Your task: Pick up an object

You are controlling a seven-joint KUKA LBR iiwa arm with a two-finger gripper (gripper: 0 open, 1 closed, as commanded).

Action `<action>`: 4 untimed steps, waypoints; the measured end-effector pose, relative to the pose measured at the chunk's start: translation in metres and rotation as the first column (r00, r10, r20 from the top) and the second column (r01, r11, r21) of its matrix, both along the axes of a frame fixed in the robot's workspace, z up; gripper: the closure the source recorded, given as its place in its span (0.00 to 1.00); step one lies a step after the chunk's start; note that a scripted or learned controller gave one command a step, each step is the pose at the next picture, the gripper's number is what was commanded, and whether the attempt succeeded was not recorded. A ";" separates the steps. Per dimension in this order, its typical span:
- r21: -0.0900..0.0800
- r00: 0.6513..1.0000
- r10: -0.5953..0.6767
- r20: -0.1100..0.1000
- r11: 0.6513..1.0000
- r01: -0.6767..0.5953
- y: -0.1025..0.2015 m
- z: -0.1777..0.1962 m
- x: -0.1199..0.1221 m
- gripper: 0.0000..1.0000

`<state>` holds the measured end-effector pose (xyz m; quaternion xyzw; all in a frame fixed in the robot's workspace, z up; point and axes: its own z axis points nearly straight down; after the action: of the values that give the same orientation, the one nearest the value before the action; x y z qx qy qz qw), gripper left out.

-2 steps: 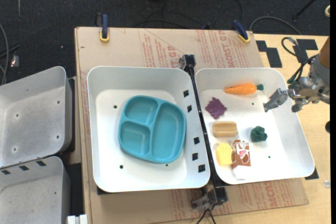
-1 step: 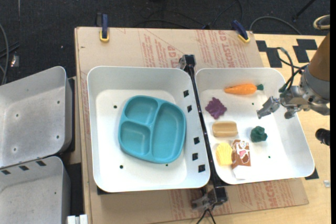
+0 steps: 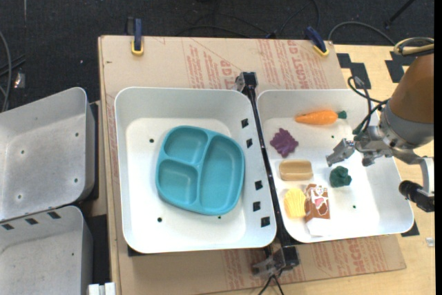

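Two white bins sit side by side on the brown cardboard bench [image 3: 207, 55] I am watching, the left bin [image 3: 131, 148] and the right bin [image 3: 376, 207], both shallow and smooth with round corners. In the left bin lies a big teal plate [image 3: 200, 169], made of shiny plastic, with three sunken parts. My grey arm [image 3: 414, 100] comes in from the right, with its orange band on top, and leans over the right bin. The gripper [image 3: 343, 152] hangs low over the middle of that bin, just above a small dark green lump [image 3: 340, 177]; I see nothing between its fingers, and I cannot tell if they are apart or together. The toys all lie in the right bin. The orange carrot [image 3: 318, 117] is near the far side, long and smooth, lying flat with its long side going left to right and its thin tip pointing left. Near the front is a brown and white packet [image 3: 318, 202], flat and boxy. Beside it, touching, is a yellow corn piece [image 3: 295, 202] with bumpy rows. Above that lies a tan block [image 3: 295, 169], like a little loaf, stretched left to right. A purple bumpy bunch [image 3: 283, 142] sits near the wall between the bins.
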<state>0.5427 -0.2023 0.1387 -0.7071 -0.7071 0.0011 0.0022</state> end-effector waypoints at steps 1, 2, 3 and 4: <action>-0.002 1.000 0.001 0.006 1.000 -0.001 -0.001 0.013 0.002 1.00; -0.003 1.000 0.003 0.010 1.000 -0.003 0.008 0.063 -0.002 1.00; -0.003 1.000 0.003 0.008 1.000 -0.003 0.008 0.079 -0.001 1.00; -0.001 1.000 0.008 0.007 1.000 -0.008 0.061 0.090 0.013 1.00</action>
<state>0.5561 -0.1414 0.2288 -0.7044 -0.7098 -0.0012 -0.0006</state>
